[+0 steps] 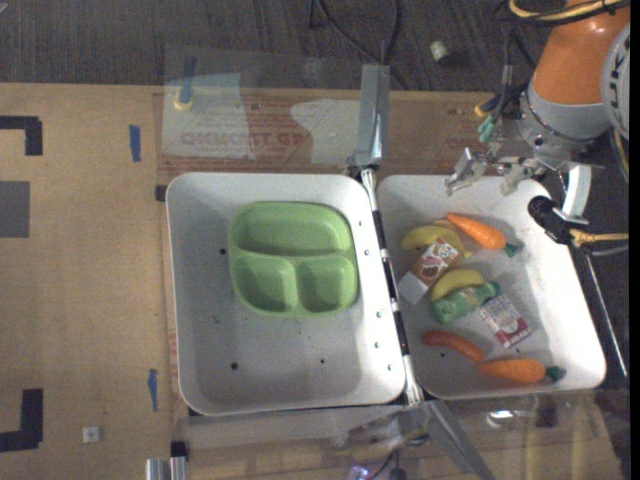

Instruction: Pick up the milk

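Bench (80, 298) bears two bins (200, 368)

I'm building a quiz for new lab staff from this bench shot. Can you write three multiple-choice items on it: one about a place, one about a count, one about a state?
1. Where does the green tray lie?
A. in the left bin
B. in the right bin
C. on the bench outside the bins

2. How many carrots are in the right bin?
A. one
B. two
C. four

3. How does the tool stand with respect to the toys?
A. it clamps a banana
B. it presses on the tray
C. it hovers at the right bin's far edge, touching none of them

Key:
1 A, the tray sits in the left bin.
2 B, one carrot lies near the far side, another near the front.
3 C, the tool is clear of the toys and nothing sits between its fingers.
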`<state>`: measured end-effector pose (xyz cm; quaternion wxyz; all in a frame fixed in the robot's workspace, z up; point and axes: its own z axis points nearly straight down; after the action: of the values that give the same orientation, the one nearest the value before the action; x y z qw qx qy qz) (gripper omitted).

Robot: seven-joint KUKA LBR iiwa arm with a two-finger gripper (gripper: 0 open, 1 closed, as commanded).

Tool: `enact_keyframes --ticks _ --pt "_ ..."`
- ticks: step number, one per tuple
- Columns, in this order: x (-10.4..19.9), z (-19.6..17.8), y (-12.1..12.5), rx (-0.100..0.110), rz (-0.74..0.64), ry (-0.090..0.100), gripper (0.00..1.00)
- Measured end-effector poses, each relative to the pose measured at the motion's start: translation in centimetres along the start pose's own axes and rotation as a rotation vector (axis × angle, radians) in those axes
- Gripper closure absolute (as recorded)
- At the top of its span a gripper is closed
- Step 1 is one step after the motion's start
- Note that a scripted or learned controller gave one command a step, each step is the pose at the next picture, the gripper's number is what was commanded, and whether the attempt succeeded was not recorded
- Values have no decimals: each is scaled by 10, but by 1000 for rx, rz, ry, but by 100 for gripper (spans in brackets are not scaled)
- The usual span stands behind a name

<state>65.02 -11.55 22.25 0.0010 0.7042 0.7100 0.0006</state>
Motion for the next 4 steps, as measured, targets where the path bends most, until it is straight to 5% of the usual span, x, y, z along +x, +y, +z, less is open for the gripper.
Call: enact_keyframes --ticks 1,2,3,4 --pt "-21 20 17 -1 2 -1 0" --pt "-46 -19 -14 0 -28 0 0" --pt "-43 -22 17 -1 -6 -1 0" --pt "-110 -46 16 -2 -42 -2 0"
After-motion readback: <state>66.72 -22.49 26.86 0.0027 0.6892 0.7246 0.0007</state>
